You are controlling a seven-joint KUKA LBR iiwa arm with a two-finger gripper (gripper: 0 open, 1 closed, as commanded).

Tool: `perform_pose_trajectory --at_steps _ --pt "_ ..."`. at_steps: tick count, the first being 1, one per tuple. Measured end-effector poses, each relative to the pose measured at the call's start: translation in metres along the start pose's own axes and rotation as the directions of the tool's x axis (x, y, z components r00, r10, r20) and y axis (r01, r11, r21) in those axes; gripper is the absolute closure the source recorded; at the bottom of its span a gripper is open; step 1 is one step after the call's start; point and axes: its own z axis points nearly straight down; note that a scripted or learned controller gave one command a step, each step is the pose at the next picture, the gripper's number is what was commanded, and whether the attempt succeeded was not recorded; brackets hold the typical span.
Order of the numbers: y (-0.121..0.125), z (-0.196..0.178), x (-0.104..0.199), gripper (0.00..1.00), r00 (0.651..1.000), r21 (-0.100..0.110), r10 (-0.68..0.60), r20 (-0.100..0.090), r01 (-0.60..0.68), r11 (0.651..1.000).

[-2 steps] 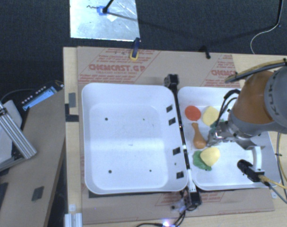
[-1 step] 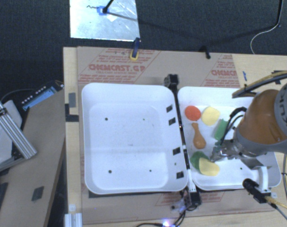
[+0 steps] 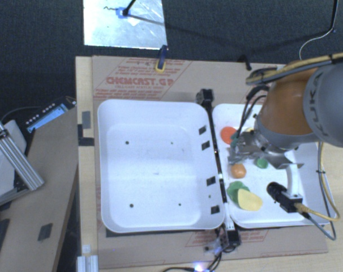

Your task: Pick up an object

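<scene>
- Down at the near edge of the right bin (image 3: 268,221), what's sitting there?
- Closest to the camera is a yellow piece (image 3: 250,200), and a green piece (image 3: 234,190) is touching it on its left side. Both lie close to the wall that this bin shares with the left bin (image 3: 154,152).
- And a bit further in?
- An orange ball (image 3: 238,170), with a small green thing (image 3: 261,163) just to its right (half tucked under the robot's hardware, so its shape is anyone's guess). Right behind those the jaws hang over the bin floor, off the end of the arm (image 3: 290,103) that reaches in from the right. From this angle I can't tell whether they're spread or pressed together, or pinching anything.
- Anything past them?
- A red-orange thing (image 3: 228,134) lies just beyond, near the shared wall. So all five objects sit in the right bin's left half.
- Further back?
- A cardboard sheet (image 3: 140,79) with red lettering covers the table (image 3: 85,208), a yellow clip (image 3: 160,67) sits at its far edge, and a foil sheet (image 3: 123,16) lies on the dark floor beyond.
</scene>
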Motion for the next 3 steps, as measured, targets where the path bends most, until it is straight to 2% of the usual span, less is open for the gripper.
perform_pose_trajectory --at_steps 1,2,3 --pt "0.050 0.006 0.070 1.00 1.000 0.007 0.003 0.000 -0.003 1.000" --pt "0.098 0.007 0.114 1.00 1.000 0.007 0.006 0.000 -0.006 1.000" --pt "0.133 -0.070 0.185 1.00 1.000 0.001 0.003 -0.003 -0.003 1.000"
